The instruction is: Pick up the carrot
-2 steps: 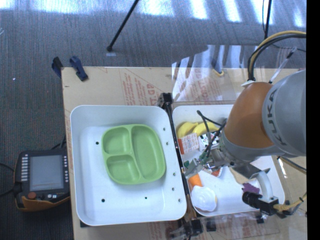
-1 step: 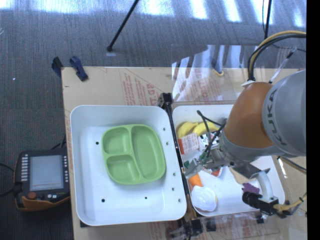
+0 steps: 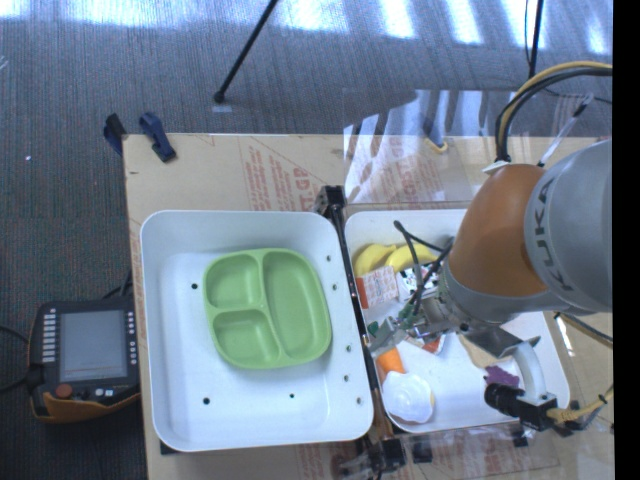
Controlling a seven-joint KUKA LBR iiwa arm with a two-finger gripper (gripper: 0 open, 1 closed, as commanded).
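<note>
One carrot sits lower middle of frame in the right bin, mostly hidden, so axis unclear. Can't tell the jaws' state. Two bins total.

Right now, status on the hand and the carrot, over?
Hand low in right bin, fingers unclear. Carrot loose beside white bowl. Banana, clutter crowding it.

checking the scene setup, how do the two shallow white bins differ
The left shallow white bin holds a single item, a green three-compartment plastic plate; the right shallow white bin is cluttered with a yellow banana, an orange carrot and other small items. The grey arm with the orange band hangs over the right bin, not the left. Both are shallow, white and rectangular.
</note>
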